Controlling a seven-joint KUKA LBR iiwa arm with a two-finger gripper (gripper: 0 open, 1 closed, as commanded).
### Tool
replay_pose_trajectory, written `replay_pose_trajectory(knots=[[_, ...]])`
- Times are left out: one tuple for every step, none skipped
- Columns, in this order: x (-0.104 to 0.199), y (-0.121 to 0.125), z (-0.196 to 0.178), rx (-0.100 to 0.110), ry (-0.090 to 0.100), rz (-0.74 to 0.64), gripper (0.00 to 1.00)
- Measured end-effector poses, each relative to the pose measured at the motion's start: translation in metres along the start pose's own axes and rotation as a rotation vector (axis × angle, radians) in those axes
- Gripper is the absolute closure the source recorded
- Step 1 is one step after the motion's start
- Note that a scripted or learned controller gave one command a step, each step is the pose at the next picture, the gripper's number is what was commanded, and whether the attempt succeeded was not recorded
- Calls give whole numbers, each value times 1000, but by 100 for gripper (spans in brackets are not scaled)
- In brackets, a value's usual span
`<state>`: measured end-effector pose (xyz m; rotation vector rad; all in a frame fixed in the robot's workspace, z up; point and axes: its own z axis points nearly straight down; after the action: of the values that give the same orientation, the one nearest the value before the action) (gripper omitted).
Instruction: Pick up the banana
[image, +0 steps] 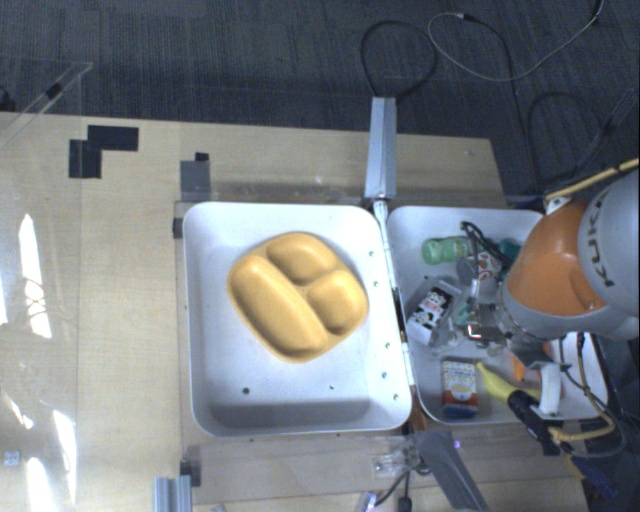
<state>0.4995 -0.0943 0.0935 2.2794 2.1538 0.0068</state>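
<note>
Looking from the left, you see the left bin (200, 330) holding one big yellow lump (298, 295), rounded and lobed, sitting near its middle; a metal post (382, 150) stands at the far edge where the two bins meet. Move across to the right bin (425, 395) and things crowd up: a small black-and-white item (432, 305) lies by the dividing wall; a green bottle (445, 249) lies on its side toward the far edge; a flat box (459, 387) with yellow, red and blue print rests near the front wall. Just right of that box you find the banana (494, 380), a short yellow strip lying at a slant, with only part of it showing; the arm (565, 270) covers the rest, and an orange bit (518, 368) sits touching its right end. The gripper (478, 318) hangs over the clutter between bottle and box, just above the banana as you see it; you cannot tell whether its fingers are apart or together, nor whether they touch anything.
</note>
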Motion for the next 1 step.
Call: replay_pose_trajectory(knots=[[1,0,0,1,1,-1,0]])
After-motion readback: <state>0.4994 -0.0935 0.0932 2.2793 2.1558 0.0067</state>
